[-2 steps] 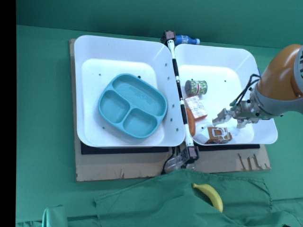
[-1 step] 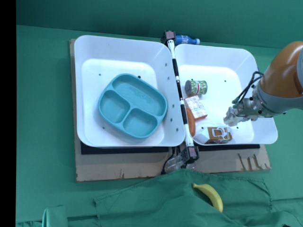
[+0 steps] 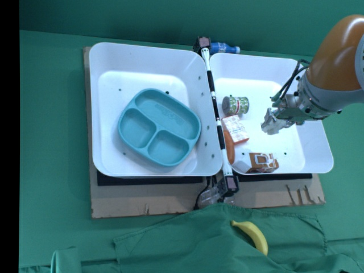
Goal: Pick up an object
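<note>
While hovering over the right bin (image 3: 318,152), the tool's (image 3: 272,124) opening cannot be told.

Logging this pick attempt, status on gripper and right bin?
Gripper over right bin, nothing visibly held. Can, carton, small box lie along bin's left side. Nothing in the way.

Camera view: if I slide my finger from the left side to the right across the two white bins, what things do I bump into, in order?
Blue tray → can → juice box → gripper
</note>
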Tool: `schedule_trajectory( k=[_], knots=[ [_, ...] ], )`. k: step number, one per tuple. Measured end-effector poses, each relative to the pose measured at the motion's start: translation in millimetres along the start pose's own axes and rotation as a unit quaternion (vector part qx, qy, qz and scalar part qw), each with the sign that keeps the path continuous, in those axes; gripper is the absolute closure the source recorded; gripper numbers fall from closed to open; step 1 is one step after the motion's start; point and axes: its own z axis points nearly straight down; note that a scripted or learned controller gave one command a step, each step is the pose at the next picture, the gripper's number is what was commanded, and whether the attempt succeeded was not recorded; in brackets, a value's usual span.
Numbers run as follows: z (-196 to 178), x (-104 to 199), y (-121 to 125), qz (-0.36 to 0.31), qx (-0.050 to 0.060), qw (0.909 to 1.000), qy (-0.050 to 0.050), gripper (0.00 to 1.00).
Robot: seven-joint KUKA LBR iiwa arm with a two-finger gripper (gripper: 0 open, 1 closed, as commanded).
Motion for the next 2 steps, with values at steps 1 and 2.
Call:
schedule_trajectory(
  k=[1,2],
  knots=[
    [4.0,-3.4,-2.0,0.004,0.004,1.0,0.0,0.0],
    [2.4,21.0,-19.5,0.003,0.006,1.0,0.001,0.0]
  ],
)
